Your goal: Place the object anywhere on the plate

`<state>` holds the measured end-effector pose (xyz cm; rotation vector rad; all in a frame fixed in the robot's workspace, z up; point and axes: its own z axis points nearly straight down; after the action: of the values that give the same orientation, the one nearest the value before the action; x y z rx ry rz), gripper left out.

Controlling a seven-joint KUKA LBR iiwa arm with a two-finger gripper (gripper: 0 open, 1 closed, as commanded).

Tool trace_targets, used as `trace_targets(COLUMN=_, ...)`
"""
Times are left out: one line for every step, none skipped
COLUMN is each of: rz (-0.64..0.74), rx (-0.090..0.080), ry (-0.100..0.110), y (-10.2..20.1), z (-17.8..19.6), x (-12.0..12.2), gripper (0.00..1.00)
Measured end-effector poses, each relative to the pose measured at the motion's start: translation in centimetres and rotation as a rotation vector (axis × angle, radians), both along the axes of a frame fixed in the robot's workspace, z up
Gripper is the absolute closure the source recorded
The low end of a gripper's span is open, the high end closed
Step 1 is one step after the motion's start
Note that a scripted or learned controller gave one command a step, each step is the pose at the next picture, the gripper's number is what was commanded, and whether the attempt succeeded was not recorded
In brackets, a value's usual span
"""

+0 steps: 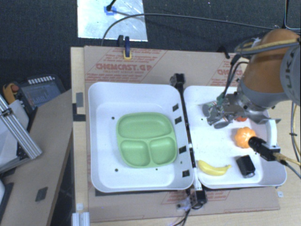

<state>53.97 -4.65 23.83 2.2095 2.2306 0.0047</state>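
The green three-part plate point(146, 139) is seen lying flat in the middle of the left bin point(101, 126), with nothing resting on it. The loose things are all found in the right bin point(202, 142): a banana point(214, 168) is laid along the near wall, an orange fruit point(244, 136) is set towards the right side, and a small black block point(246, 166) is placed just to the right of the banana and in front of the fruit. A small reddish thing point(241, 119) is partly hidden just behind the fruit, close beside the gripper. The gripper point(215, 114) is held low over the far half of the right bin, left of the fruit and well apart from the banana; whether it is wide or narrow cannot be told, and no object is seen gripped in it. Between the gripper and the plate the two adjoining bin walls point(184, 126), fitted with black clips, are interposed. Both bins are borne on a printed cardboard sheet point(141, 65), at whose far edge a yellow clamp point(127, 48) is fixed.
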Motion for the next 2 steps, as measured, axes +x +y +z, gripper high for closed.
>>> trace_targets(rz=0.000, rx=0.001, ry=0.000, y=5.2, z=-0.4, x=1.6, gripper=1.00)
trace_targets(rz=-0.001, rx=0.000, ry=0.001, y=10.1, z=-1.6, x=4.3, gripper=1.00)
